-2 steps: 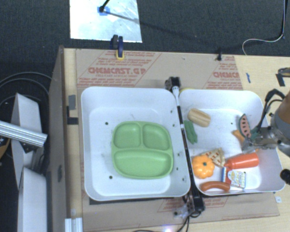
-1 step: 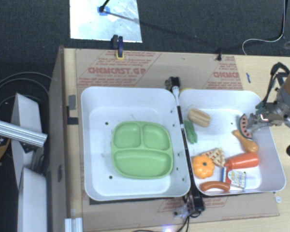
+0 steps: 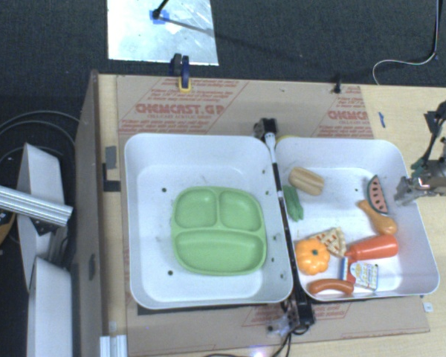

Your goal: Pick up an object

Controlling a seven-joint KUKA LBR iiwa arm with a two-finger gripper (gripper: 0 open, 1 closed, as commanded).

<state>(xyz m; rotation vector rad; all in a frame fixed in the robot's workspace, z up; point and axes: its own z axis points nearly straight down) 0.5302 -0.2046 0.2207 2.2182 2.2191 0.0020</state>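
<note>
Nearest the lower edge of the frame, a sausage (image 3: 329,287) lay along the front wall of the right bin (image 3: 415,222), with a small printed carton (image 3: 365,275) just beside it. Behind those sat an orange pumpkin (image 3: 313,256), a waffle wedge (image 3: 331,239) touching it, and a carrot (image 3: 372,248) to their right. Farther up came a drumstick (image 3: 377,219), a watermelon slice (image 3: 376,194), a green pod (image 3: 293,202) against the divider and a bread roll (image 3: 306,181) near the back. The left bin (image 3: 145,222) held a green divided plate (image 3: 219,230) at its middle. The hand (image 3: 424,186) hung at the right edge of the frame, just outside the right bin's rim and near the watermelon; whether it was wide or narrow could not be told. Both bins rested on the cardboard-covered worktop (image 3: 208,103).
</note>
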